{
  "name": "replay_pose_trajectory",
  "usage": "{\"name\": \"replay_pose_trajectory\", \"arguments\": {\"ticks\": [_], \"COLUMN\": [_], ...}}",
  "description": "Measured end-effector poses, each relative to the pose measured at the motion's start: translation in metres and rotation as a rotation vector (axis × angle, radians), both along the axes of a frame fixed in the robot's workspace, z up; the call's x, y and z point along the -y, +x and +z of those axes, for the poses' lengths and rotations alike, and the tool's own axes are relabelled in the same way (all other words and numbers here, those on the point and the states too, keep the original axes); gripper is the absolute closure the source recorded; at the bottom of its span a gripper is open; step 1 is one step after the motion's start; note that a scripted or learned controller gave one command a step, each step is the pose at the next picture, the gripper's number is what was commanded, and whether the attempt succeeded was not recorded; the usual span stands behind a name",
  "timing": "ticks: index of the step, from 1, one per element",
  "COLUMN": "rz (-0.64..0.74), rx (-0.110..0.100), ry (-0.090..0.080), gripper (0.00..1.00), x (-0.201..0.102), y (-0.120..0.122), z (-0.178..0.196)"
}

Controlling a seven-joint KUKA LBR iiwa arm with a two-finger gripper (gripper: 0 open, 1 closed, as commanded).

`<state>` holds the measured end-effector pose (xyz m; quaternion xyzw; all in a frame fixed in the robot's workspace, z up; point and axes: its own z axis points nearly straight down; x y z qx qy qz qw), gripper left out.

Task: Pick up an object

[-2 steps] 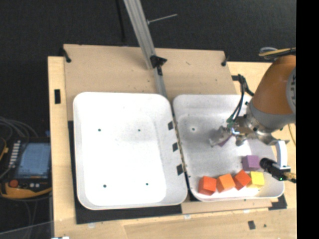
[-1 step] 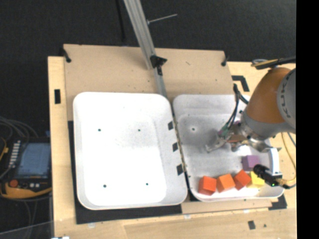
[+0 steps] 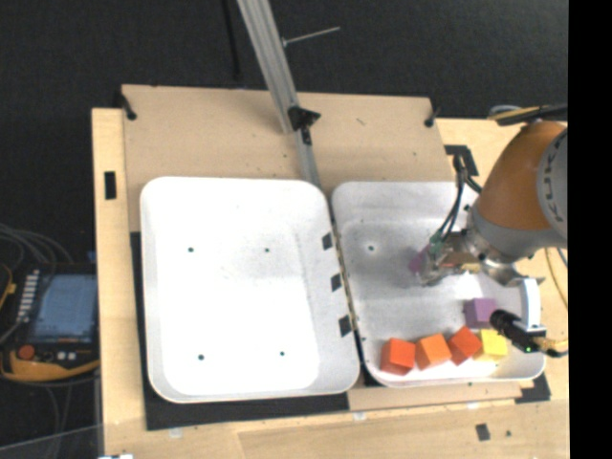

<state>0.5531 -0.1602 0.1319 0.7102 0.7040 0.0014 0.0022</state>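
Two white bins [image 3: 239,285] on wooden bench [image 3: 191,132]

Orange blocks [image 3: 430,351], yellow block [image 3: 494,343], purple block [image 3: 480,311] cluster along right bin's [image 3: 382,218] near edge.

You are looking from one fixed camera, placed above the bench [image 3: 115,256] and looking down at a slant. It is standing rather far, so it is taking in both white bins, the left bin [image 3: 239,285] and the right bin [image 3: 382,218], together with dark floor around (the arm [image 3: 521,194] is entering from the right side of the view).
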Motion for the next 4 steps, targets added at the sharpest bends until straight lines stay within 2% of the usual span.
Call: {"name": "replay_pose_trajectory", "arguments": {"ticks": [1,2,3,4], "rz": [0.012,0.012,0.016,0.015], "rx": [0.003,0.0,-0.001,-0.005], "ry": [-0.001,0.0,0.002,0.002], "gripper": [1.0,1.0,1.0,1.0], "x": [-0.003,-0.002,-0.048,-0.098], "y": [0.001,0.003,0.015,0.027], "z": [0.063,0.087,0.099,0.09]}}
